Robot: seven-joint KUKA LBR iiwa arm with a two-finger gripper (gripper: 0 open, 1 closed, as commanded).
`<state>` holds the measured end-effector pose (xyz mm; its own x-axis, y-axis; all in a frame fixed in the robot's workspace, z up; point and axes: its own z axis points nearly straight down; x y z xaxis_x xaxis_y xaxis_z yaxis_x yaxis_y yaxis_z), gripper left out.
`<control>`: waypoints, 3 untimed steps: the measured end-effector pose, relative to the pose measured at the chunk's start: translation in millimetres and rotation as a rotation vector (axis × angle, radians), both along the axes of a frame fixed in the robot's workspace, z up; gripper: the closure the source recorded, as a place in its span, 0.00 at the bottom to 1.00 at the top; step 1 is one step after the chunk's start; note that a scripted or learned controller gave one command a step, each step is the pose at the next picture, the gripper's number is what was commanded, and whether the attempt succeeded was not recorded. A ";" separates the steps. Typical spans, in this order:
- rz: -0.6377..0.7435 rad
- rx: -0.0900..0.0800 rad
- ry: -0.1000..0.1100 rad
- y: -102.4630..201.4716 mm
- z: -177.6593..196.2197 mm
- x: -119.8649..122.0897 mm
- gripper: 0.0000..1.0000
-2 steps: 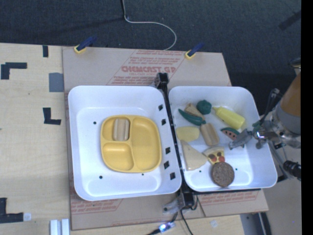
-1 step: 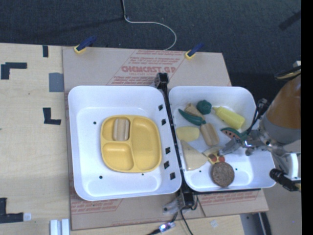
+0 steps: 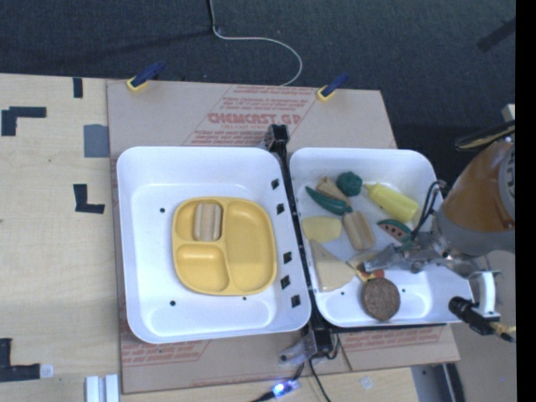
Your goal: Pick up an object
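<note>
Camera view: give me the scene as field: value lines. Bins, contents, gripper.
left bin: holds yellow tray
tray contents: tan block in the upper-left compartment
right bin: toy food, loosely piled
items: green pepper, yellow corn, watermelon slice, brown disc
gripper: low in right bin, just above the disc
held: nothing seen between fingers
arm: enters from right
</note>
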<state>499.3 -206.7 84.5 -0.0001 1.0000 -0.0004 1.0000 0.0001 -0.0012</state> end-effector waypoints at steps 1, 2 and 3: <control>0.003 0.005 -0.002 2.2 13.6 1.7 1.00; 0.002 -0.001 -0.003 3.0 58.3 9.5 1.00; 0.001 -0.002 -0.005 -3.1 115.1 2.8 1.00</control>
